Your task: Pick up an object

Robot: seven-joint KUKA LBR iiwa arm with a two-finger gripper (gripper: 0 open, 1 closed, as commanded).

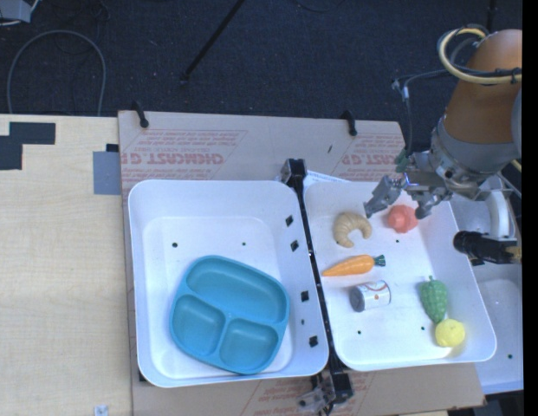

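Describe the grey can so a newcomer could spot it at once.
Look in the right bin, the one with the toy food. Just below the orange carrot, near the bin's middle, the can lies on its side. It is the only grey, metallic cylinder there.

The tool (pixel 405 199) overlaps the red toy's (pixel 402 219) upper edge — its grip cannot be told.

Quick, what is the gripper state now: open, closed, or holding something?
Gripper: open, holding nothing, fingers spread above the right bin near the red toy.
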